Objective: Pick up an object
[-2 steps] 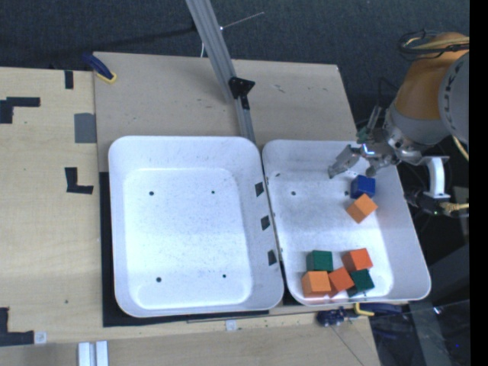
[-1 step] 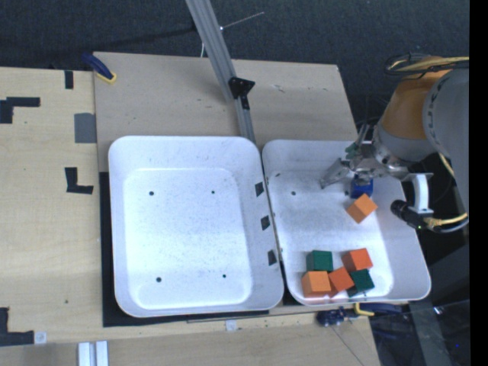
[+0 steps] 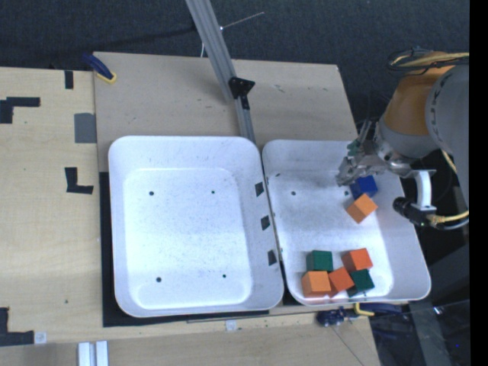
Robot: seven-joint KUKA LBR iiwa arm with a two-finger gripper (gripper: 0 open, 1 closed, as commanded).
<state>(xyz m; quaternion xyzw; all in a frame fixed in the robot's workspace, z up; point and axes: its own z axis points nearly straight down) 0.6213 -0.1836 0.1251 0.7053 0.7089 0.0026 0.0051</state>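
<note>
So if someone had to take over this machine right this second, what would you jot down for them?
Hand: low in the right-hand white bin, near its far right side; open or shut, can't tell.
Things: a small blue cube and a small orange cube lie just beside the hand. A cluster of orange and green cubes sits at the bin's near edge.
Done: nothing visibly lifted yet.
Left: grip one cube, probably the blue one, and raise it.
</note>
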